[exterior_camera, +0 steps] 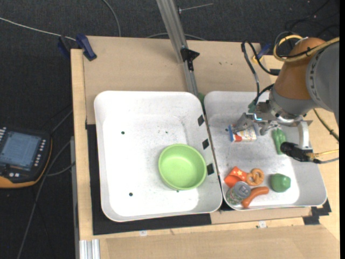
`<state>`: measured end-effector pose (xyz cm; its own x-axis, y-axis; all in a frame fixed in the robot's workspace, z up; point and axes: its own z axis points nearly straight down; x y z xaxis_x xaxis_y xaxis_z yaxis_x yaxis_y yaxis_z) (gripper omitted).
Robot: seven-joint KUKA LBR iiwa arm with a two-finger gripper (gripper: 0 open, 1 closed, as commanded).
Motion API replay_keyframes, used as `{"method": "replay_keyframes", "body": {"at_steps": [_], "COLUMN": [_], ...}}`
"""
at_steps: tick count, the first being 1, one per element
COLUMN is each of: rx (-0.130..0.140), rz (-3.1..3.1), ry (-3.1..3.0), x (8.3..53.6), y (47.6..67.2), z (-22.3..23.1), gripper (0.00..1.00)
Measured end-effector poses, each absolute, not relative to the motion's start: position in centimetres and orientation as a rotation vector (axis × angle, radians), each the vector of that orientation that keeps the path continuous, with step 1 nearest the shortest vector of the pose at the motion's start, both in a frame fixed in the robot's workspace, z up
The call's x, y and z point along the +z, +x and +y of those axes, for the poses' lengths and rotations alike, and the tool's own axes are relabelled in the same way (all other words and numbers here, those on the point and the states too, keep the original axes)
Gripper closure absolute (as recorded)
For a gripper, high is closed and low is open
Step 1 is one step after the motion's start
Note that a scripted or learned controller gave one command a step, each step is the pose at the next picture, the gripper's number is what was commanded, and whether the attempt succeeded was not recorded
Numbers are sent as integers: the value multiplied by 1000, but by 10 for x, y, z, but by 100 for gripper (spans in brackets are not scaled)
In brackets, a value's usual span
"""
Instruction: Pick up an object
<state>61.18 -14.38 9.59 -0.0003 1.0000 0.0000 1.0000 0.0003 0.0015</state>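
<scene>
My gripper (261, 121) hangs low over the back of the right bin (302, 198), under the arm's orange band. Just to its lower left lies a small white packet with red and blue ends (243, 135), touching or nearly touching the gripper. A green oblong piece (278, 141) lies just to the gripper's lower right. Toward the bin's front sit an orange piece (236, 175), a pretzel (256, 175), a green round fruit (280, 182), a red sausage (254, 195) and a grey round piece (239, 190).
A light green bowl (182, 167) stands in the left bin (124, 144) near its right wall. A metal post (175, 31) slants up from between the bins at the back. Cables trail beside the arm at the right.
</scene>
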Motion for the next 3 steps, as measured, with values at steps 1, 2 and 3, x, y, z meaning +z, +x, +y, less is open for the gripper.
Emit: {"method": "replay_keyframes", "body": {"at_steps": [1, 2, 3], "rx": [6, 5, 4], "rz": [2217, 2218, 2219], "ry": [2217, 2218, 2218], "x": [109, 164, 208], "y": [613, 619, 617], "z": [-145, -154, -157], "gripper": [100, 100, 100]}}
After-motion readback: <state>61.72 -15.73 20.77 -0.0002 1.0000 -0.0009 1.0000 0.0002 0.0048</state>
